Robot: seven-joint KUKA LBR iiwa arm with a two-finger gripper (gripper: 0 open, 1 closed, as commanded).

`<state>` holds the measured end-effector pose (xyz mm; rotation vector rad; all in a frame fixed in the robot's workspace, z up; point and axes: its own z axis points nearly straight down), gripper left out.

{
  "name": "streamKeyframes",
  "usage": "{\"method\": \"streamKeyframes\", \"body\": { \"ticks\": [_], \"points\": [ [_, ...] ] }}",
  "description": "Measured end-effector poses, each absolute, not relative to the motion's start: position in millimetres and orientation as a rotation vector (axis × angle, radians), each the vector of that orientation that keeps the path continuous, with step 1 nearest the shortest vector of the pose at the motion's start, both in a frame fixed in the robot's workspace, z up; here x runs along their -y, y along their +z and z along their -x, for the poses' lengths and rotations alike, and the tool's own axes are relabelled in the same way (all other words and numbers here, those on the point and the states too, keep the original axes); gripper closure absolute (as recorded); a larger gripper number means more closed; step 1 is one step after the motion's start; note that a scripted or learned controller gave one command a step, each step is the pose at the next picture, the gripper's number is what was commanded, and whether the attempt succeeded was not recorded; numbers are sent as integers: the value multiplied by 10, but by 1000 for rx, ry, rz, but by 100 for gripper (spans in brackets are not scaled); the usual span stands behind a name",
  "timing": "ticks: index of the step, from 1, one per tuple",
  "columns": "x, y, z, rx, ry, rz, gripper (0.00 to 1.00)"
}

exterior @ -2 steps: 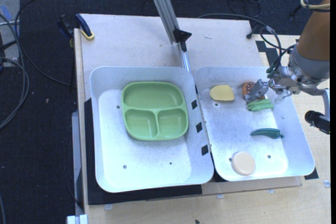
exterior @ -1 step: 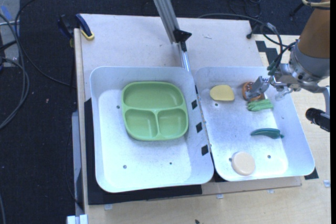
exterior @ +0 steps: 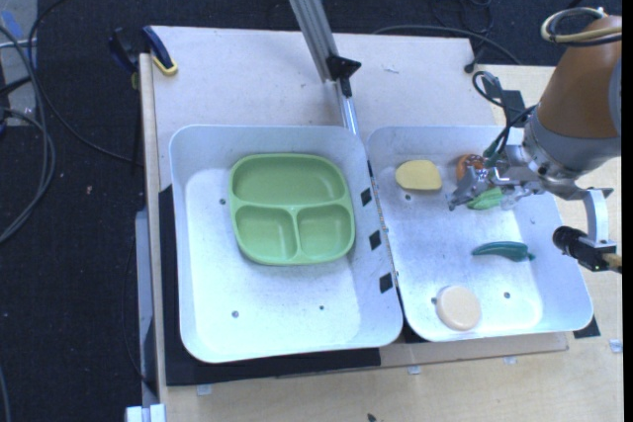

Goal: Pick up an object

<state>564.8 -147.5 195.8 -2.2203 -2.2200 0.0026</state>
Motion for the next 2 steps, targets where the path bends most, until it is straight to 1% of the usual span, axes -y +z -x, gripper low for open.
{"method": "streamKeyframes", "body": {
  "ticks": [1, 2],
  "points": [
    [1440, 1504, -5720, 2221, 2, 2221, 0],
    [1433, 969, -5713, 2219, 4, 2220, 0]
  ]
}}
